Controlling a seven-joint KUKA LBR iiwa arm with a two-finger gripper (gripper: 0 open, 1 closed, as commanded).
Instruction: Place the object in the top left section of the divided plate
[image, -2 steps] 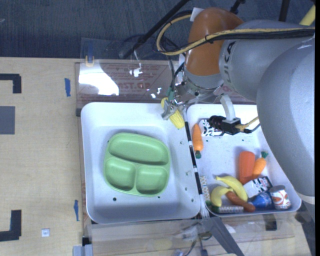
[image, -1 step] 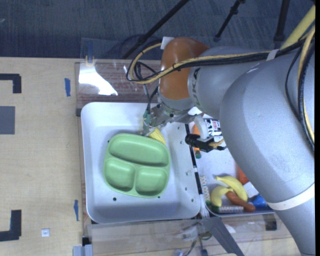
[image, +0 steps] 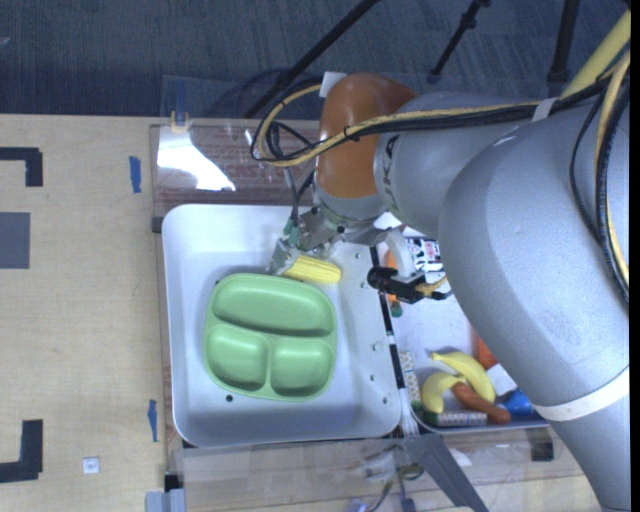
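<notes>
gripper (image: 296, 243): grip state cannot tell, tips blurred over the yellow corn cob | yellow corn cob (image: 311, 268): just below the tool, touching the green divided plate's upper rim | green divided plate (image: 270, 335): below the tool in left white bin (image: 190, 300) | banana (image: 462, 372): well off to the tool's lower right, in right bin

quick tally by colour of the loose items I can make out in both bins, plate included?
Green: 1, the divided plate in the left bin
Yellow: 2, the corn-like piece under the hand, and the banana in the right bin
Red or orange: 1, long piece below the banana
Blue: 1, piece partly hidden by the arm
Total: 5 clearly visible
</notes>
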